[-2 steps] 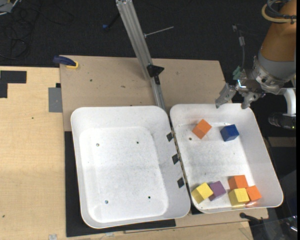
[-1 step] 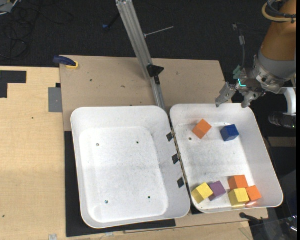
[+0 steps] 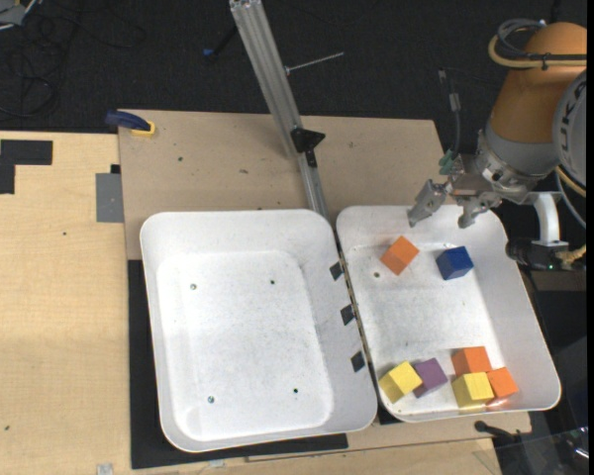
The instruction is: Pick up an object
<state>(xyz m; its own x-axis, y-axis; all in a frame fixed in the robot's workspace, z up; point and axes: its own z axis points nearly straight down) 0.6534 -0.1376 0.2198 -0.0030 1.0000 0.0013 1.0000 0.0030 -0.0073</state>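
Camera view, right bin (image 3: 515, 310): cluster of yellow, purple and orange blocks (image 3: 453, 376) at near edge, orange block (image 3: 400, 254) and blue block (image 3: 454, 262) farther back, gripper (image 3: 452, 206) spread wide with nothing between its fingers above far rim, metal rail (image 3: 275, 92) behind.

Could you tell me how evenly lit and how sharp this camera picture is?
Camera view: the white bins are brightly lit, the background above the bench is dark; the blocks, such as the blue one, look fairly sharp; the gripper looks slightly soft.
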